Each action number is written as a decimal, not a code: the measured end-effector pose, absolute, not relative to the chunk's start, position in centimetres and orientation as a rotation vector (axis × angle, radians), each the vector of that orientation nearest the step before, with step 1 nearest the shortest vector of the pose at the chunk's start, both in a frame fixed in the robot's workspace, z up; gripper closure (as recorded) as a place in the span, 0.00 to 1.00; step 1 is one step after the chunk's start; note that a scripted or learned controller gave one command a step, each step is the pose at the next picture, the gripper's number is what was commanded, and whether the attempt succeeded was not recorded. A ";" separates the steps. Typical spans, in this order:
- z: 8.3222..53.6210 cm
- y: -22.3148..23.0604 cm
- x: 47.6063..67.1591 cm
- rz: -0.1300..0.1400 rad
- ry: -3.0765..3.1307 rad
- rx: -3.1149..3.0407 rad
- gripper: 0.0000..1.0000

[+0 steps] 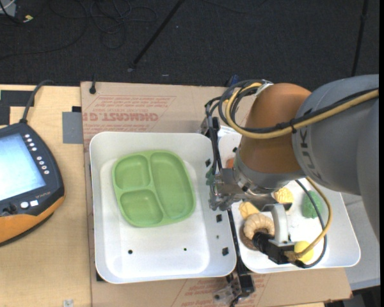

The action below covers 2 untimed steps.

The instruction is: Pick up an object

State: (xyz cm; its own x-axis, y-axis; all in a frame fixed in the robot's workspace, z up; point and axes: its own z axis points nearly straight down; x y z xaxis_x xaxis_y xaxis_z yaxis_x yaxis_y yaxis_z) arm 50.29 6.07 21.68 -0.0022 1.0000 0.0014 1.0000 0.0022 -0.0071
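Left of centre, a white bin (pixel 115 248) holds a green divided tray (pixel 153 188). Lower right, the second bin (pixel 345 248) holds a croissant (pixel 257 222), yellow pieces (pixel 283 196) and a green item (pixel 311 204), under the arm (pixel 288 139).

Pale green divided tray (pixel 155 188) in the white left bin (pixel 109 248); tan croissant-like piece (pixel 258 223), yellow (pixel 283 196) and green (pixel 312 204) items in the white right bin (pixel 345 248); arm grey with orange band (pixel 275 130).
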 end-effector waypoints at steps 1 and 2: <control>23.8 8.4 49.5 0.001 -2.222 -2.217 1.00; 23.6 8.3 49.3 0.005 -2.216 -2.222 1.00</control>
State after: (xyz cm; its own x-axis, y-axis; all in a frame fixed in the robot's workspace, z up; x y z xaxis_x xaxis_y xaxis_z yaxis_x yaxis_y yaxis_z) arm 49.26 8.34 23.57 0.0025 1.0000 0.0004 1.0000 -0.0025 -0.0048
